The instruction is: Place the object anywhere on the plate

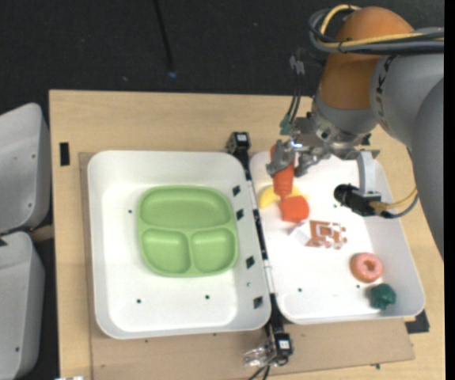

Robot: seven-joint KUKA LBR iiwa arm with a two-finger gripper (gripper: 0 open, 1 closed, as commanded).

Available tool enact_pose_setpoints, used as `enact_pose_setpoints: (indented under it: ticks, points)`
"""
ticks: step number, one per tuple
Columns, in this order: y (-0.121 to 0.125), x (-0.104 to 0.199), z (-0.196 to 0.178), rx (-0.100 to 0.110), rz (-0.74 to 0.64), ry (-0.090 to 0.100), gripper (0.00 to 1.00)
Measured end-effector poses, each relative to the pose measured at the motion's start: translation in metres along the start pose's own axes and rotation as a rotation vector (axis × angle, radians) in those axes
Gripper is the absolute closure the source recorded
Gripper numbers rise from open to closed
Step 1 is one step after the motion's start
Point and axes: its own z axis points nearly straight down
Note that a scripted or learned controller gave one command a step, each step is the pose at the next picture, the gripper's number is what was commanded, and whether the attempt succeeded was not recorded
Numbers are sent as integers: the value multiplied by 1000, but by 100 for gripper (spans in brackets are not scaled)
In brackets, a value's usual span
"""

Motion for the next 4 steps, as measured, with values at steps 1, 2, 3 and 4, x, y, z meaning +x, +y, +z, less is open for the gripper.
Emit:
enact_pose_setpoints:
  ticks: [1, 2, 3, 4]
  points:
    - [3, 47, -10, -3, -1, 0, 100]
    - [10, 104, -19, -4, -1, 0, 100]
    - [5, 159, -26, -3, -1, 1, 100]
    - [6, 155, -26, -3, 3, -1, 0]
